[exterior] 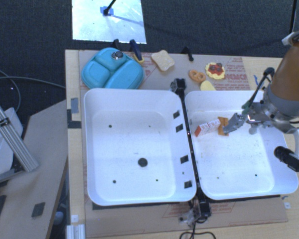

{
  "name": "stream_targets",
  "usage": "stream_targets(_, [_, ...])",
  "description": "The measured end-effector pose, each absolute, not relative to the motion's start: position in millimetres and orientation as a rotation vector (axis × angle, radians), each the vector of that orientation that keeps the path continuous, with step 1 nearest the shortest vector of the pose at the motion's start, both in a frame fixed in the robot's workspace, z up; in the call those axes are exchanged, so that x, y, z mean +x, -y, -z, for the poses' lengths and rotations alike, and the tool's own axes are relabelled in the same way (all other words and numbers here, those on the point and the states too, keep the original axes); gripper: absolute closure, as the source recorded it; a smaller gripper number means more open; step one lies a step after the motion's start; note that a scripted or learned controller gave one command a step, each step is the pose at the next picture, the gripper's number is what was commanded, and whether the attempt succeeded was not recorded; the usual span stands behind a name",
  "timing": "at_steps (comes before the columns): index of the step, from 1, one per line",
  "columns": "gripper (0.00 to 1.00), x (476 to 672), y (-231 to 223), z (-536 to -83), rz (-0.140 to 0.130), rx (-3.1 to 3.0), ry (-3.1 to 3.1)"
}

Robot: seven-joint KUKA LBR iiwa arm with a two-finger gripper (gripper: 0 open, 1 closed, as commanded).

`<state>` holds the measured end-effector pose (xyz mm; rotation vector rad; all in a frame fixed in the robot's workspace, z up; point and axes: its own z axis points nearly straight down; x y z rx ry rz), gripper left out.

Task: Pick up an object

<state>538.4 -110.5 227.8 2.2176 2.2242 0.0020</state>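
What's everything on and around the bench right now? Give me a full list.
bins: 2, white, side by side; left bin, right bin
disc: 1, dark, on the left bin's floor
carton: 1, white and orange, in the right bin's upper left
block: 1, orange, just right of the carton
tray: 1, blue, behind the left bin
toast: 1, tan, behind the bins
pretzel: 1, orange-brown, behind the right bin
tart: 1, yellow with red, beside the pretzel
yellow piece: 1, at the right bin's back rim
panel: 1, pale, shiny, on the floor beyond
arm: 1, grey and orange, over the right bin
gripper: 1, grey, next to the block
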Motion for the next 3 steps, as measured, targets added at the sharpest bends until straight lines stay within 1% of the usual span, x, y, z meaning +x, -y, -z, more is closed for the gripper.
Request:
stream_targets(1, [0.00, 622.2, 154.3, -109.2, -0.009, 2.212, -2.218])
stream_targets(2, [0.00, 646.6, 208.7, -86.1, -0.007, 2.218, -2.216])
stream_targets(3, [0.00, 668.3, 152.8, -86.5, -0.008, 2.207, -2.228])
